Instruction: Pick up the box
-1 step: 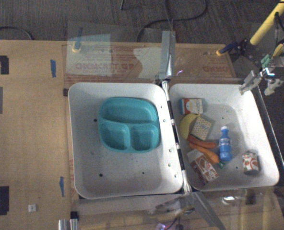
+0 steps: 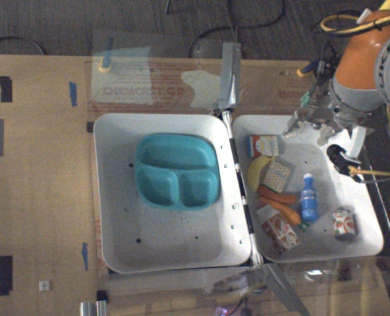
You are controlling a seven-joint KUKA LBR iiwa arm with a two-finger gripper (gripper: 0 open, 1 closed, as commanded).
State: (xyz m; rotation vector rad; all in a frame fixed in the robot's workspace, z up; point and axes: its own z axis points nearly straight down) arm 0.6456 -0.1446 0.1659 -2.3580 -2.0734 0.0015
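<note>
Two boxes lie in the right bin (image 2: pixel 363 196). A small red and white carton (image 2: pixel 263 145) rests near the bin's back left corner. A brown and red box (image 2: pixel 280 233) lies flat near the front edge. My gripper (image 2: pixel 308 129) hangs over the back of the right bin, to the right of the carton and slightly above it. It is open with nothing between its fingers. The grey arm with its orange band (image 2: pixel 360 64) reaches in from the upper right.
The right bin also holds a banana (image 2: pixel 256 172), a tan cracker-like square (image 2: pixel 277 174), two carrots (image 2: pixel 282 204), a blue bottle (image 2: pixel 309 199) and a small can (image 2: pixel 343 223). A teal divided plate (image 2: pixel 177 171) sits in the left bin (image 2: pixel 116 229). Cables (image 2: pixel 353 166) trail by the right rim.
</note>
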